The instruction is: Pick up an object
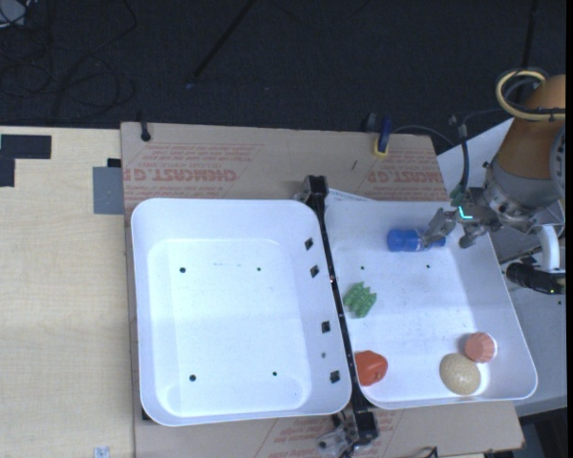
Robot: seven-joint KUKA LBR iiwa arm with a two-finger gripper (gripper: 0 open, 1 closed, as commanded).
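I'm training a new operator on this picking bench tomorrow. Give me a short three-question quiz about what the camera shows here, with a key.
1. True or false: the green object lies in the left bin.
2. Which object lies nearest the gripper? A) the blue object B) the orange-red object C) the pink ball
3. Fill in: the cream ball lies beside the pink ball in the near ____ corner of the right bin.

Key:
1. False; it lies in the right bin, near the divider.
2. A; the gripper is at the blue object's right end, at the far side of the right bin.
3. Right.
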